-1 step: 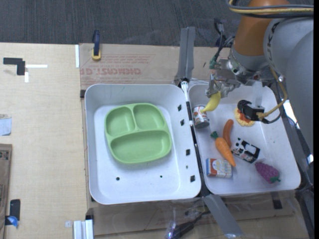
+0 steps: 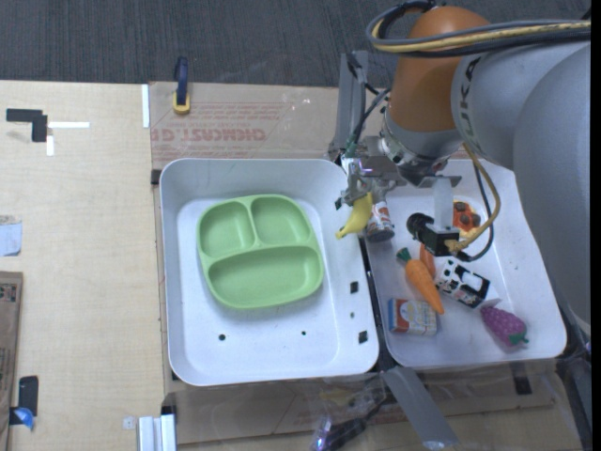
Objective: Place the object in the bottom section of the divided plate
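Note:
A green divided plate (image 2: 216, 252) lies in the left white bin (image 2: 272, 350), with two small sections at the top and one wide section (image 2: 263, 275) at the bottom. Over the rim between the two bins, just right of the plate, my gripper (image 2: 362, 203) is shut on a yellow toy banana (image 2: 356, 218). The banana hangs down from the fingers, clear of the plate. The grey arm with its orange band (image 2: 437, 54) reaches in from the upper right.
The right bin (image 2: 470, 350) holds an orange carrot (image 2: 423, 286), purple grapes (image 2: 504, 324), a small carton (image 2: 413, 316), a black-and-white toy (image 2: 465, 285) and an orange-and-black item (image 2: 465, 216). A cable loops beside the wrist. Brown cardboard lies behind the bins.

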`<state>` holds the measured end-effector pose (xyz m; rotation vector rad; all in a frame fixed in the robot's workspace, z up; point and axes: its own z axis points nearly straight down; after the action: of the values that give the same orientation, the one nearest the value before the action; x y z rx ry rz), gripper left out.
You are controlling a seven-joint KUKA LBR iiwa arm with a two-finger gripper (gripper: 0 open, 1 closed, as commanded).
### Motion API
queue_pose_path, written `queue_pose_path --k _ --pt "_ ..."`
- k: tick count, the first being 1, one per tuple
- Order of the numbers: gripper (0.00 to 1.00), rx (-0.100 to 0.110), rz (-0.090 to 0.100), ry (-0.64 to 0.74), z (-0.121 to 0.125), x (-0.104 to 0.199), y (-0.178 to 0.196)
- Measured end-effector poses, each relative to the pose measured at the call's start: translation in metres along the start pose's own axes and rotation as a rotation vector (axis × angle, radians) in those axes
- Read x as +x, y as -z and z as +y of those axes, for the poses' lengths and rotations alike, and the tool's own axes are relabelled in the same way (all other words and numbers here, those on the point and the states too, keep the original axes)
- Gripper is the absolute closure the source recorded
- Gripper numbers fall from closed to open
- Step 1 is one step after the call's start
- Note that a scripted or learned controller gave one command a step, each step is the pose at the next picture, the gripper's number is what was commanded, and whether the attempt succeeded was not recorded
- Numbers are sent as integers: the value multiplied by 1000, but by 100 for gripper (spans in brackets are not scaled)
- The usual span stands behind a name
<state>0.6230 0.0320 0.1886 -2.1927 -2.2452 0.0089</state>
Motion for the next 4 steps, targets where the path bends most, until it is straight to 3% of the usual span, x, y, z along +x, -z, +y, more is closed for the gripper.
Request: queue_pose_path --k 1,2,3,4 --pt "100 -1 0 -15 20 7 0" --pt "100 1 -1 84 -67 63 28" --pt "100 -1 -2 129 -78 119 63" --pt "0 -1 -2 128 -78 119 63"
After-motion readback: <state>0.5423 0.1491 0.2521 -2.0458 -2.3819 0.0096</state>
